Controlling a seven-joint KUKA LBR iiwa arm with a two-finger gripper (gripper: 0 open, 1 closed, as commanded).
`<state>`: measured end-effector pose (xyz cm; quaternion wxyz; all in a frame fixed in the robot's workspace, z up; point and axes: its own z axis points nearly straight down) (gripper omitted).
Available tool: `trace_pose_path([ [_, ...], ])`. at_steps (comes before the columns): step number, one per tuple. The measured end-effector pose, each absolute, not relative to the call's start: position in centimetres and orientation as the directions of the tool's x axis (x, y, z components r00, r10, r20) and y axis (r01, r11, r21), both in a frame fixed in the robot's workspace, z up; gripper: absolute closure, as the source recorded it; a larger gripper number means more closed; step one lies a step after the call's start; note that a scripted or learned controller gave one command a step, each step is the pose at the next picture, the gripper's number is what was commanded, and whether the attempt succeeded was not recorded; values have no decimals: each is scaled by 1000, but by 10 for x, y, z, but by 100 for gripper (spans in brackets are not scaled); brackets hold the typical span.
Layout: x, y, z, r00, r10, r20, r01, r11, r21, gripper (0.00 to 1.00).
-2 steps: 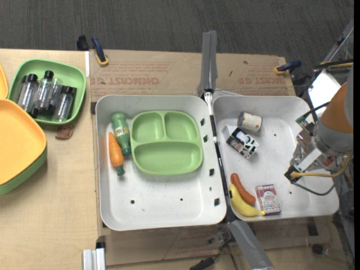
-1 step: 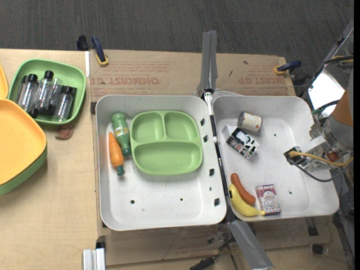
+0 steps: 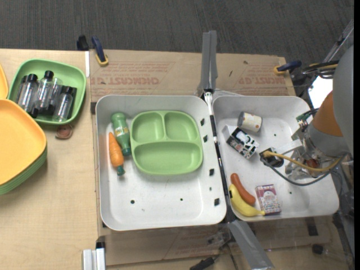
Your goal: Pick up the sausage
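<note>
The sausage (image 3: 242, 188) lies in the right bin (image 3: 284, 112), near the front left corner of that bin. It is a short reddish-orange piece and it lies at a slant. Its lower side touches a yellow banana (image 3: 243, 206), which curves along the front wall of the bin. Just beside the banana, to the right, there is a small pink box (image 3: 268, 199) lying flat. Further back in the same bin there is a black and white object (image 3: 242, 143), which I cannot identify exactly, and behind it a small white cup (image 3: 250, 121) lying on its side.

The end effector (image 3: 304, 153) hangs over the right side of this bin, well apart from the sausage, at the end of the grey arm (image 3: 337, 117) with the orange band. From this view I cannot tell whether the end effector is spread or closed, and nothing is seen held in it.

In the left bin (image 3: 160, 204) there is a green divided plate (image 3: 167, 142). Left of the plate are a green bottle (image 3: 120, 132) and an orange carrot (image 3: 116, 151), side by side and touching.

On the table (image 3: 50, 218), left of the bins, stands a green tray (image 3: 22, 71) with small dark-capped bottles (image 3: 46, 93), and near it a stack of yellow plates (image 3: 19, 148).
</note>
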<state>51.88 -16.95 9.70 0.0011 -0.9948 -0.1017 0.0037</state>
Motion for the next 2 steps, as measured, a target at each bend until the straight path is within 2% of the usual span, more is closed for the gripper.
trace_pose_path([
  [1,483,-188,90,913,409,-4,409,-913,-4,100],
  [2,477,-207,93,979,203,-3,203,-979,-2,100],
])
